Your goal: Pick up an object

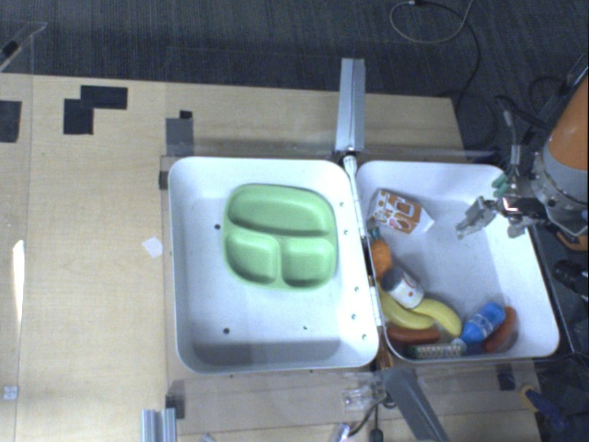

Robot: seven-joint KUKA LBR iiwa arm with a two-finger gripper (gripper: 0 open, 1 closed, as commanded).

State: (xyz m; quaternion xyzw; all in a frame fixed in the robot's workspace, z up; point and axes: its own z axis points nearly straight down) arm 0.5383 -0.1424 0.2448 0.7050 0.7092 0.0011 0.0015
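My gripper hangs over the upper right part of the right bin, open, with nothing between its fingers. Left of it lies a white and orange carton. Along the bin's near side lie a yellow banana, a small white bottle with a dark cap, an orange piece, a blue bottle and a reddish-brown item. All of these are apart from the gripper.
The left bin holds a green three-compartment tray. A metal divider post stands between the bins at the back. Cables trail on the dark floor beyond the bench. The arm's orange band is at the right edge.
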